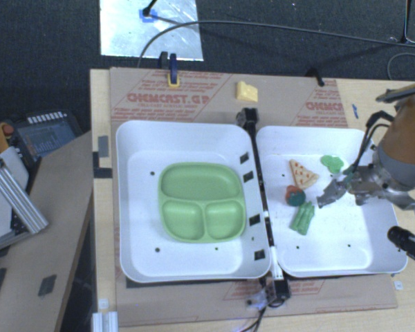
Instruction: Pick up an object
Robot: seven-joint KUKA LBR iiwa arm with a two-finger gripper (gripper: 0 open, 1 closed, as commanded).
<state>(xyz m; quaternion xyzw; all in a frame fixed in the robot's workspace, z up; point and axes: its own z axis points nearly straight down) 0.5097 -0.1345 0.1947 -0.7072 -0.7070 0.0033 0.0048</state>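
While the arm [408, 151] leans in from the right over the right bin [332, 254], the gripper [330, 196] hangs low near the middle of that bin with nothing visibly between its fingers. Honestly can't tell from this angle if the fingers are spread or closed, too blurry and grey.

The stuff to grab is all in the right bin, bunched toward its left half: an orange pizza-slice-looking toy [303, 173] toward the far side, a small reddish and teal piece [294, 197] just nearer than that, a green bumpy thing [303, 218] nearer still and tilted, and a green leafy bit [331, 162] off to the right of the pizza. The gripper sits just right of the green bumpy thing, close but apart as far as I can see.

Left bin [135, 254] has a pale green divided plate [199, 202] lying in its middle. A yellow block [247, 91] sits on the counter [194, 95] beyond the bins.
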